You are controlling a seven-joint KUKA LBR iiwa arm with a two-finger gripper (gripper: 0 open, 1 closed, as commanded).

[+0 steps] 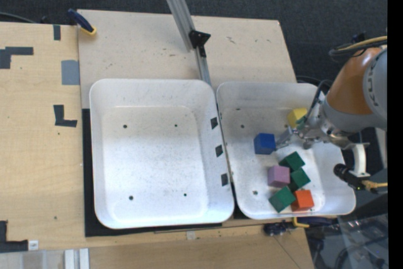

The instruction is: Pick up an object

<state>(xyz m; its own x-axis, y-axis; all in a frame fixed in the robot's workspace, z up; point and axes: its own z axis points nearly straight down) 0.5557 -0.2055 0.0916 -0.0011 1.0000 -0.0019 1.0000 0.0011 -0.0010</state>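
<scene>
The left bin (pixel 154 154) offers a wide bare floor for passage, whereas in the right bin (pixel 252 104) the blue cube (pixel 264 143), yellow block (pixel 297 116), purple cube (pixel 278 176), green blocks (pixel 291 179) and orange cube (pixel 303 200) crowd the near-right half, leaving its far-left part open.

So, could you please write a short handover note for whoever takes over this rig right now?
Gripper: low inside the right bin, between the yellow block and the blue block. I see nothing between its fingers, and cannot tell if they are open or shut.
Things: all blocks lie in the right bin. Below the gripper are a dark green block, a purple block, another green block and an orange block, packed close together. The left bin sits alongside.
Done: the arm has reached the blocks.
Left: grasp one block and lift it; no pickup is confirmed.
</scene>
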